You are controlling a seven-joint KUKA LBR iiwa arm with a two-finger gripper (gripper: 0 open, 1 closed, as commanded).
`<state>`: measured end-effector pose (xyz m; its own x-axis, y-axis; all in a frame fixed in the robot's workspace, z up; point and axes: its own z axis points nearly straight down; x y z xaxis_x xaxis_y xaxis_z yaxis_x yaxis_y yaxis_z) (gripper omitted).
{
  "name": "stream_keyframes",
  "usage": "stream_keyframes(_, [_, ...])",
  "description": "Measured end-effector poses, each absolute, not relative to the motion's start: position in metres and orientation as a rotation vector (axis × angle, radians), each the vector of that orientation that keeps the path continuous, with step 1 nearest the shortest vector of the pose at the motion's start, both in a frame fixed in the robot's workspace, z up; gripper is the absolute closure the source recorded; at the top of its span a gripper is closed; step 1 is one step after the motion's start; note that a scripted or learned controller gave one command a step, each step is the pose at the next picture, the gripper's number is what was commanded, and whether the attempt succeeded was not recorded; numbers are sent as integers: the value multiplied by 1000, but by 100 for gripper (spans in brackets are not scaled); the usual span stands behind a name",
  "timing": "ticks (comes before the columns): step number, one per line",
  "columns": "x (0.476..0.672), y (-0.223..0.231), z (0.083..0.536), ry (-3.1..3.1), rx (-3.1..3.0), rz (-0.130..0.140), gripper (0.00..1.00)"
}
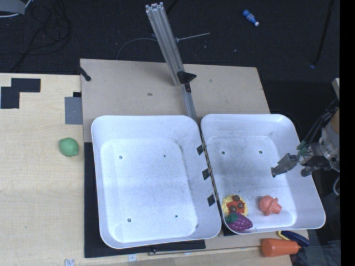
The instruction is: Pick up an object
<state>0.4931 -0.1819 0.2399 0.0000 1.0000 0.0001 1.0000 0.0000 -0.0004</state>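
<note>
Clearly the pick is not yet done: the gripper (295,167) hangs over the right bin (302,134) with its fingers apart and nothing between them. What could be picked, a pink toy (269,204) and a yellow and purple toy (237,213), lies at the bin's near edge, so descent, closing and lifting remain.

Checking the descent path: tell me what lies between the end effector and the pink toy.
Bare white bin floor between end effector and pink toy, per camera view.
</note>
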Motion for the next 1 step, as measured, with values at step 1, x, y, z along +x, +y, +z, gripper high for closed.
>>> stream_keyframes(1, [491,-175,179,-2219,-2217,5,0])
